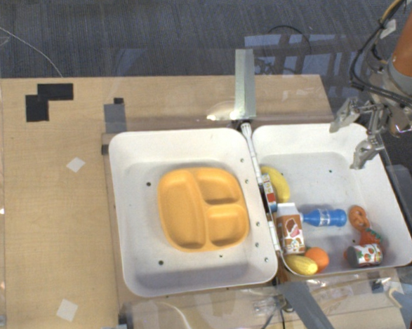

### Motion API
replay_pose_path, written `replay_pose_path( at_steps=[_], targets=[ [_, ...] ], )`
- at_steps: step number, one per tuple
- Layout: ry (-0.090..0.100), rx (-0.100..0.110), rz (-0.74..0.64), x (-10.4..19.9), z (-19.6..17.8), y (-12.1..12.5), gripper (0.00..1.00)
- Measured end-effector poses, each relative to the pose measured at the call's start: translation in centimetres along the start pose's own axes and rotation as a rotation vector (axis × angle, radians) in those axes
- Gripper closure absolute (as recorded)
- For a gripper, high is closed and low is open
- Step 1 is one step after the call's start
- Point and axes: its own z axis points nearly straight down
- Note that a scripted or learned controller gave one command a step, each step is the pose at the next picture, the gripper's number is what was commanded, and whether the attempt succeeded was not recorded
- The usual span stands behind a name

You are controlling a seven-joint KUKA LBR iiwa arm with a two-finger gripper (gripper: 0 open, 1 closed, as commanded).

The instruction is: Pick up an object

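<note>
the arm [407, 37] is cut off by the top right corner of the view, so just its orange band and a tangle of black cables are seen above the wrist. the gripper [356, 134] hangs over the far right corner of the right bin [318, 161], its two grey fingers spread apart with nothing between them; one fingertip sits over the bin's far rim, the other reaches a little further in over the right side.

two white bins stand side by side on the bench [48, 227]. the left bin [132, 165] carries one yellow compartment tray [203, 208], lying flat near its middle, with three recesses.

all the small things crowd the near half of the right bin. one banana [278, 182] lies against the left wall, its long axis running from the far side towards the near side, partly hidden by the divider between the bins. one small carton [289, 230] with a red and brown label lies just nearer, also lengthwise along the left wall. one blue bottle [325, 218] lies on its side, long axis across the bin, white cap pointing at the carton. at the near left corner sit a yellow fruit [301, 264] and an orange fruit [317, 258], touching. near the right wall is an orange rounded object [358, 216], hard to make out, and at the near right corner a red and white can [365, 253] lies on its side, with a dark bit above it i cannot identify
</note>
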Motion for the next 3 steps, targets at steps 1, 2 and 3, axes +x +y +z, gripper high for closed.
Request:
replay_pose_path(
  at_steps=[1, 2, 3],
  targets=[
    [-0.006, 0.003, 0.035, -1.6, 17.3, -5.3, 0.00],
    [0.015, -0.004, 0.313, -5.3, 16.7, 0.3, 0.00],
    [-0.008, 0.010, 0.473, -2.9, 17.3, 4.8, 0.00]
  ],
)
